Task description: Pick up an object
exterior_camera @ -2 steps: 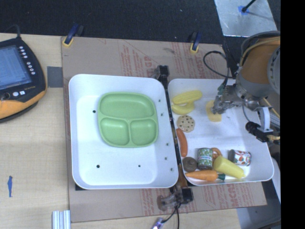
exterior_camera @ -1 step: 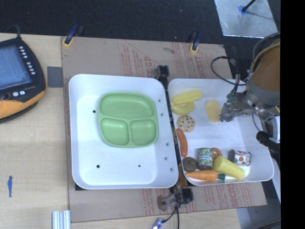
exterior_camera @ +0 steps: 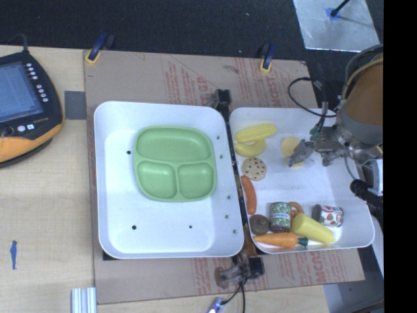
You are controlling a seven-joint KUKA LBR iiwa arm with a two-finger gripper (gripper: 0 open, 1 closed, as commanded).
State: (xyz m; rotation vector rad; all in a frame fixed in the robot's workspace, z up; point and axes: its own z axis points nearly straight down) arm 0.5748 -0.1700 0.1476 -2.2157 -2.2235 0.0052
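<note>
Just left of the gripper (exterior_camera: 301, 154), a yellow piece (exterior_camera: 288, 147).

This looks like a robotics lab, not a kitchen. Well off to the far side of the bench (exterior_camera: 45, 207) from the end effector (exterior_camera: 301, 154) lies an orange-edged teach pendant (exterior_camera: 23, 106) with a screen and buttons. Blue clamps (exterior_camera: 98, 46) pin a printed cardboard sheet (exterior_camera: 163, 70) to the wooden top. Two white bins (exterior_camera: 117, 240) sit screwed side by side, the one beneath the end effector holding plastic toy food (exterior_camera: 287, 240), with loose black cables (exterior_camera: 306, 96) trailing just behind it
</note>
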